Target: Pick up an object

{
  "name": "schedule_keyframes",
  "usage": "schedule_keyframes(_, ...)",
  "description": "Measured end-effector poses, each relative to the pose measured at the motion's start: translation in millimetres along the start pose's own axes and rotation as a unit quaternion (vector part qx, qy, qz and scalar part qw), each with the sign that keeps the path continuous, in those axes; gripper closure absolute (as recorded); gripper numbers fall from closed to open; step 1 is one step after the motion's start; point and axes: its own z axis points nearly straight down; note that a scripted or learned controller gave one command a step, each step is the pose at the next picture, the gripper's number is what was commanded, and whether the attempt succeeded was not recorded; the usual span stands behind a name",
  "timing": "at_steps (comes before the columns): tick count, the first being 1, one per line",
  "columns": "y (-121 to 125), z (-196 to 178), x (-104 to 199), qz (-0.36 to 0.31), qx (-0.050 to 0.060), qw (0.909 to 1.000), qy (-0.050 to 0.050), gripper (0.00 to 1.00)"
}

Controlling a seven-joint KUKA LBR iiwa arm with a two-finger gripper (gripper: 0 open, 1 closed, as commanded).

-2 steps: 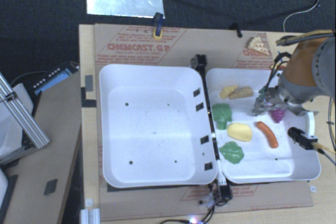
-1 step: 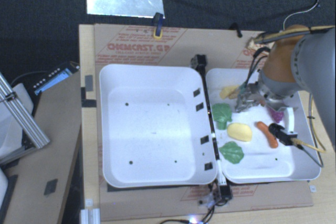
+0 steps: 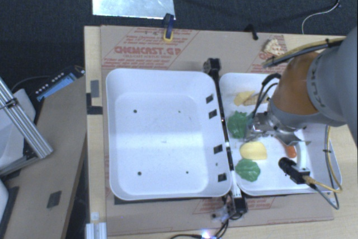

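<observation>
The gripper (image 3: 258, 130) hung low in the right bin (image 3: 263, 187), between a green piece (image 3: 238, 123) and a yellow piece (image 3: 253, 150). Its grasp could not be told.

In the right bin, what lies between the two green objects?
In the camera view, a yellow object lies between the upper green object and the lower green object.

The thick, rounded grey metal arm (image 3: 335, 84) carries a broad orange band (image 3: 293, 89) just below its grey shell. Black cables (image 3: 268, 82) loop beside that band. Beneath it sits a grey collar (image 3: 285, 119).
</observation>
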Motion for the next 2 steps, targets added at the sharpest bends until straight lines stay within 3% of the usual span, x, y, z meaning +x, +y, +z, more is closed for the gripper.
schedule_keyframes(1,8.1,-107.0,74.8,-0.005,-0.009,0.9999,0.001,1.0)
schedule_keyframes(2,26.9,-341.6,116.8,-0.003,-0.013,0.9999,0.0,1.0)
